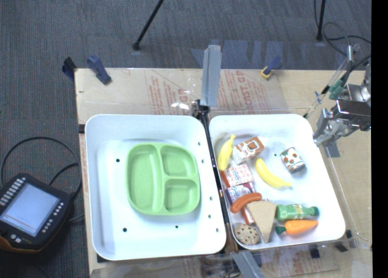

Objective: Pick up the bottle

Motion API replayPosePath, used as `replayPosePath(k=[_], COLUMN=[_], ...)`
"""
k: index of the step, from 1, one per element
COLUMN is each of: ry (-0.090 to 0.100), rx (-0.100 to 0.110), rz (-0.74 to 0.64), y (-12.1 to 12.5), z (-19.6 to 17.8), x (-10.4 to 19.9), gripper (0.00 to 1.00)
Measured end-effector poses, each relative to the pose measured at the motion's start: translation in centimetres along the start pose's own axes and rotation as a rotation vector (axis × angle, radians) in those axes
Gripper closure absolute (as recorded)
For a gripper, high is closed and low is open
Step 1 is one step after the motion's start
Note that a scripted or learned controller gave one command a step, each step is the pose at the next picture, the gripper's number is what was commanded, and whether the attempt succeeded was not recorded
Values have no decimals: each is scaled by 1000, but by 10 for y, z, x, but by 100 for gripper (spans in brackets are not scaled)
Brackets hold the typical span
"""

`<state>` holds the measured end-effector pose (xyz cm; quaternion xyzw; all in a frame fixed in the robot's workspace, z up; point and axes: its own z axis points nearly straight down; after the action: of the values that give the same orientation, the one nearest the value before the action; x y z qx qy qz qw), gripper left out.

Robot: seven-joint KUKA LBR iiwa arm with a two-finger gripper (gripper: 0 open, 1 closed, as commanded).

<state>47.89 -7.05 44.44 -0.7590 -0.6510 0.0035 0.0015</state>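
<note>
Two shallow white bins are set side by side on a bench [151,92] covered with printed cardboard. The left bin [100,149] holds a green divided plate [162,178]. The right bin [312,143] holds toy food. The bottle [296,212], green with a label, is laid on its side near the bin's near right corner, just beside an orange carrot [297,227] and a sandwich wedge [262,215]. Two bananas [225,151] are seen farther back, with a small can [293,159] to the right. The gripper [333,128] is seen at the right bin's far right rim, well apart from the bottle; whether it is spread or pressed together cannot be told. Dark grey carpet [73,22] lies beyond the bench, and a teach pendant [27,210] rests on the floor at the left.
</note>
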Motion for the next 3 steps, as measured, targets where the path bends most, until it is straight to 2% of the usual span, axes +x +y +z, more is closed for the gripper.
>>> replayPosePath(k=[3], ry=[-4], rx=[12], rz=[-28], y=[4], z=[-24], x=[8], gripper=[100])
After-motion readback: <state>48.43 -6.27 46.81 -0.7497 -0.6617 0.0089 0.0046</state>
